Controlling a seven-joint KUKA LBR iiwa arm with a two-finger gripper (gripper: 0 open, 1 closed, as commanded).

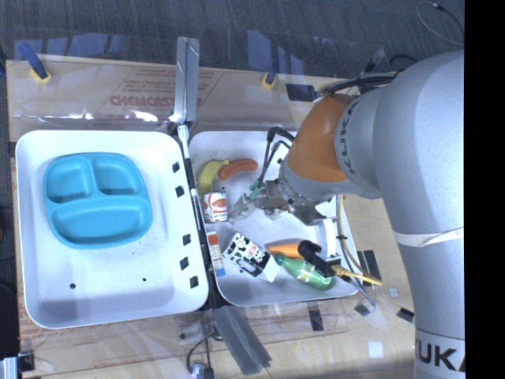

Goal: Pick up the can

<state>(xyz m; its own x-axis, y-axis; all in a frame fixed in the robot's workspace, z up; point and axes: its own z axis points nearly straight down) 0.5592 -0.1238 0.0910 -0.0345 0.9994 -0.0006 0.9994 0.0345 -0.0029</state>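
Observation:
The can (216, 206) is small, red and white, and stands by the left wall of the right bin (237, 142), just below a yellow banana (208, 174). My gripper (251, 200) hangs low in the same bin, right of the can and a short way from it. I see nothing held in it. The grey arm with its orange band (319, 144) comes in from the right and covers the bin's right half.
An orange-red sausage (237, 167) lies beside the banana. In front are a black-and-white patterned box (245, 255), a carrot (286, 250) and a green bottle (306, 272). The left bin (47, 298) holds a blue divided plate (97, 197).

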